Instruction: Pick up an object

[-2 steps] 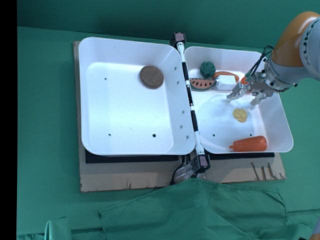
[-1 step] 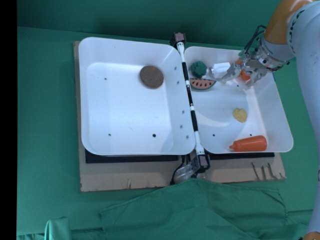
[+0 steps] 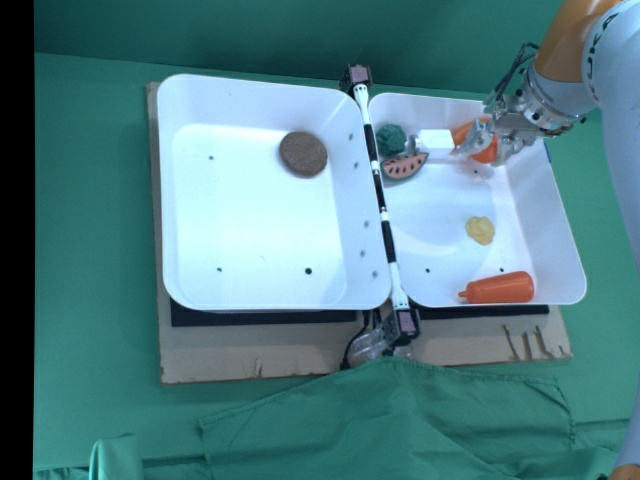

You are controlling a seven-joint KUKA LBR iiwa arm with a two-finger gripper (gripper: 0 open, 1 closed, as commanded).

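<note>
Start at the left bin [image 3: 200,238], where you have just one thing, a round brown cookie [image 3: 303,154] near the far wall. Move across the middle bar to the right bin [image 3: 560,268]. At its far end a dark green lump [image 3: 390,136] sits next to a watermelon slice [image 3: 404,165], and a small white block [image 3: 436,139] lies just right of them. Further right is an orange toy [image 3: 482,144], close to the far right corner. Your claw [image 3: 503,140] is right on top of it, low in the bin, so the toy lies just under the claw and a bit to its left. Whether the claw is wide or narrow around the toy, you cannot tell from here, so don't count on a hold yet. Nearer the front lie a yellow blob [image 3: 480,230] and an orange bottle [image 3: 498,288], lying on its side with its long way left to right, both well apart from the claw.
</note>
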